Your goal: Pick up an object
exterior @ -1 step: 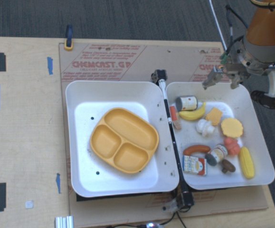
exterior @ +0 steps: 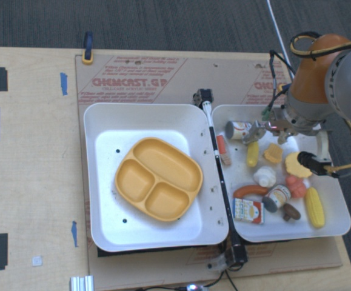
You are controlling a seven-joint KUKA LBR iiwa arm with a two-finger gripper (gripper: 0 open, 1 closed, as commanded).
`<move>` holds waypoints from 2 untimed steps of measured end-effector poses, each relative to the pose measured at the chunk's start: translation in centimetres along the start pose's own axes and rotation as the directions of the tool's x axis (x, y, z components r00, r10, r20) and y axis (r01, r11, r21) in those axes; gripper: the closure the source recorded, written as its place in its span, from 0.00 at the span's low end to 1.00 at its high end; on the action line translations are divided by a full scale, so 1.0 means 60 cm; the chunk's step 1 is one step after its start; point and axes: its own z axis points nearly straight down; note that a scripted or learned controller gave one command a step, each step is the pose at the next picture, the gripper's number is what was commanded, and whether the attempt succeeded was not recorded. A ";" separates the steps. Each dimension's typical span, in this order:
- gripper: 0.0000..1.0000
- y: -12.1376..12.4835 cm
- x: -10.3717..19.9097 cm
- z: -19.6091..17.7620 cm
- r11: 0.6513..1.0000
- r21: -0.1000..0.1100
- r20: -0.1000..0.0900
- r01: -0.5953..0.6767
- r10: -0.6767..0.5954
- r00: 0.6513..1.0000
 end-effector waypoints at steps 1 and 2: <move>0.00 -0.074 0.031 0.020 1.000 -0.007 0.000 -0.003 0.003 1.000; 1.00 -0.072 0.030 0.001 1.000 -0.012 0.002 -0.004 0.004 1.000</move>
